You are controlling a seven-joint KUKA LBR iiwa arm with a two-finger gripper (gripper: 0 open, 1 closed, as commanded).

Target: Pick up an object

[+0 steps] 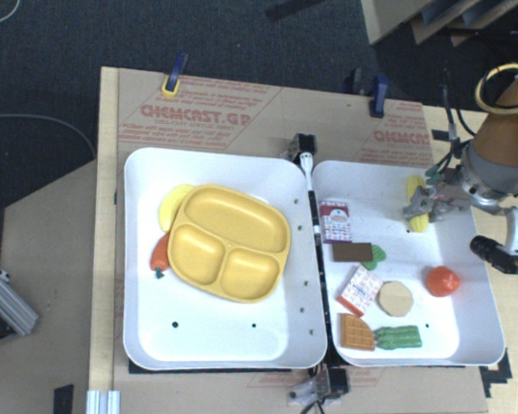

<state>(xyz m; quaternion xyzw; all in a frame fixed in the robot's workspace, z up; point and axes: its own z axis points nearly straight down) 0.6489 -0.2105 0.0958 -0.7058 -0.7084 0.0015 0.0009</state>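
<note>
The arm comes in from three o'clock and its gripper [424, 205] sits low over the upper part of the right bin [472, 342], up around one o'clock in the scene, right on top of a small yellow piece [414, 222] lying near that bin's far wall. Whether the fingers are spread or clenched, I cannot tell; the metal there is a grey tangle against the white and the yellow piece peeks out just below and beside it, so no claim of a hold. That yellow piece looks like the pick in hand. The rest of the right bin is busy: a red-and-white carton [334, 222] at its ten o'clock side, a brown bar [351, 251] touching a green bit [377, 253], a red-and-white packet [359, 290] just beside a tan round cookie [395, 298], a red tomato [443, 281] off toward three o'clock, and a waffle [354, 332] next to a green pod [398, 336] at six. Over in the left bin [140, 326] a yellow divided plate [229, 242] lies on a banana [173, 205] and a red pepper [160, 254]. The risk here: the piece is small and sits close to the bin wall, so the fingers could close beside it, nudge it against the rim, or pinch only an edge and lose it on the lift from the desk [249, 120].
</note>
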